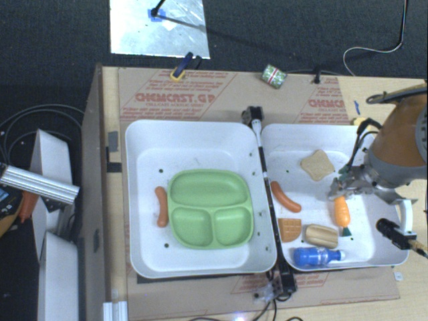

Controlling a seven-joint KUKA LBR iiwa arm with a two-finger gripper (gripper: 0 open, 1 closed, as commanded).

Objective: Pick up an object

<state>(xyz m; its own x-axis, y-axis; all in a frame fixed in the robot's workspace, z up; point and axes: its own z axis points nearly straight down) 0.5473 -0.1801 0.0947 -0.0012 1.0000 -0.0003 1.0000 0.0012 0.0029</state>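
2 shallow white plastic bins sit side by side on a printed cardboard sheet (200, 95). The left bin (144, 146) holds 1 pale green tray (210, 206), smooth, rounded and split into 3 compartments, and 1 slim glossy sausage (161, 206) lying beside the tray at its 9 o'clock.

The right bin (287, 139) holds 6 items: 1 second sausage (285, 196) near the divider; 1 tan bread slice (317, 164), roughly square, toward 12 o'clock; 1 orange carrot (342, 211), short, smooth and tapered; 1 brown waffle-textured cracker (290, 229); 1 beige cylindrical log (321, 235); 1 blue bottle (315, 257) lying flat at 6 o'clock, cap toward 3 o'clock.

The arm (401, 142), grey with an orange band, enters from 3 o'clock. Its gripper (342, 187) hangs just at the 12 o'clock end of the carrot, at the bin's 3 o'clock side; whether they touch cannot be told. The spread of the gripper cannot be told, and nothing shows held in it.
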